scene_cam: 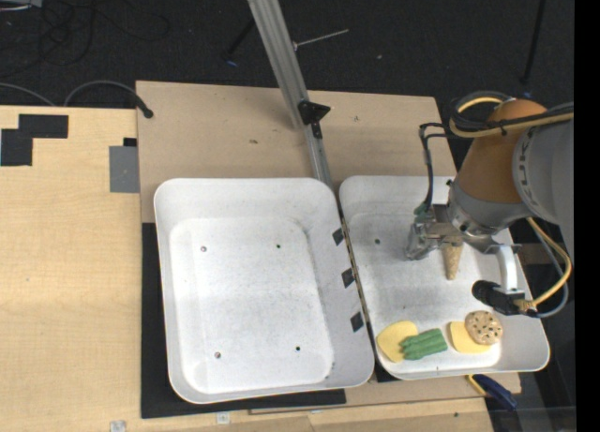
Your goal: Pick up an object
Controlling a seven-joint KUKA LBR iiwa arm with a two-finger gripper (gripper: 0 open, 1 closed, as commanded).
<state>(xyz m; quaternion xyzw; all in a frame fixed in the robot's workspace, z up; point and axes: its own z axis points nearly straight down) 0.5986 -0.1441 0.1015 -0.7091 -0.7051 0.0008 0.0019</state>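
Note:
Along the front of the right bin (384,205) lie a yellow piece (395,337), a green piece (424,344) resting partly on it, and a brown speckled cookie (483,327) on a yellow slice (466,339). My gripper (434,250) hangs low over the middle of that bin, behind these objects and apart from them. It is open, one grey finger (415,243) to the left and one tan finger (453,260) to the right, with nothing between them.
The left bin (178,205) lies beside the right one, joined by black clips (348,276). A slanted metal rail (281,55) rises behind the bins. Cables (511,290) loop off the arm near the right bin's right rim.

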